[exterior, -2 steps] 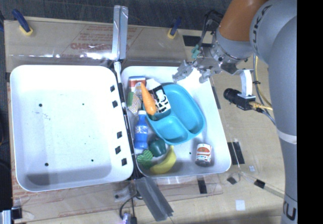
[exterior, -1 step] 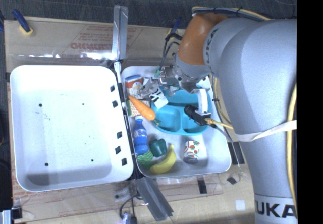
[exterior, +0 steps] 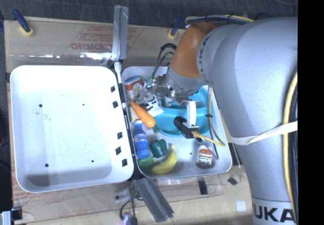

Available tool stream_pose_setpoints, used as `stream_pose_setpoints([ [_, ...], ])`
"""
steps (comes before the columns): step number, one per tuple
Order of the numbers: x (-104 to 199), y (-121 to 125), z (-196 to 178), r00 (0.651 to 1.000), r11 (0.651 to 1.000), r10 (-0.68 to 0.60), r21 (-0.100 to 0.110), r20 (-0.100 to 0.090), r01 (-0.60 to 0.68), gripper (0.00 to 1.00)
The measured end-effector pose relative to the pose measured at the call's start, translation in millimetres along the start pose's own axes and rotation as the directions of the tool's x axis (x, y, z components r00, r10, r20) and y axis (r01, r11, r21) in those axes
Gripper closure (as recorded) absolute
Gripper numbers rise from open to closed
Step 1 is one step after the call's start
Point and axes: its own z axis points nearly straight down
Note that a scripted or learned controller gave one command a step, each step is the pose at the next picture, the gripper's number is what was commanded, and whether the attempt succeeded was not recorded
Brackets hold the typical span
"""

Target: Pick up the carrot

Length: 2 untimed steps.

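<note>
In the camera view, looking down at a slant, I see two white bins side by side. The left bin (exterior: pixel 61 127) has nothing lying in it that I can make out. The right bin (exterior: pixel 223 165) is crowded, and my arm (exterior: pixel 238 82) comes in from the right and covers much of its upper half.

The carrot (exterior: pixel 142 113) lies on a diagonal by the right bin's left wall, thick end toward the middle, thin end toward the wall. The gripper (exterior: pixel 154 89) hangs just above and beside it, near a small can (exterior: pixel 133 86); I cannot tell the state of its fingers, since dark wrist hardware and clutter hide them. I see nothing held.

Below the carrot a blue bottle (exterior: pixel 140 140) lies along the wall, then a green pepper (exterior: pixel 158 148) and a banana (exterior: pixel 164 164) at the near corner. A blue dish (exterior: pixel 202 112) sits under the arm, and a small jar (exterior: pixel 204 157) sits by the right wall.

I judge the approach tight: the wall hems the carrot on one side, the bottle touches or nearly touches its lower end, and the freest room is over its thick end
</note>
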Motion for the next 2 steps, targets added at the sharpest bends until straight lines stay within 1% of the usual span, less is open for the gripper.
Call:
stream_pose_setpoints([
  [1,3,0,-9,1.000,1.000,-0.006,0.003,-0.004,0.006,1.00],
  [2,49,-40,-96,0.959,0.959,0.284,0.009,0.003,-0.284,1.00],
])
